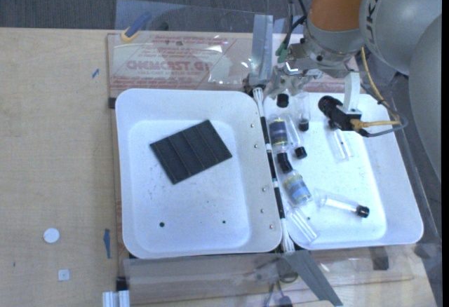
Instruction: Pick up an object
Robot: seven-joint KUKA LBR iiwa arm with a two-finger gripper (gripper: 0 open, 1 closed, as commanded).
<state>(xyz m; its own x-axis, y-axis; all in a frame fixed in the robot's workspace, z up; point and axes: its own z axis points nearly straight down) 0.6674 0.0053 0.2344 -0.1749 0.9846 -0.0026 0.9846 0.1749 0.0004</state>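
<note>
The small black cap (283, 99) lies at about eleven o'clock in the right bin (393, 225), just above a dark-labelled vial (279, 132) that sits against the bin's nine o'clock wall. The gripper (292, 79) hangs directly over the cap at twelve o'clock. This looks like the approach step of the pick, with nothing lifted. Whether the gripper is open or closed cannot be told from this slant, and nothing shows gripped in it; the next move likely calls for a straight descent centred on one piece, clear of the bin wall.
</note>
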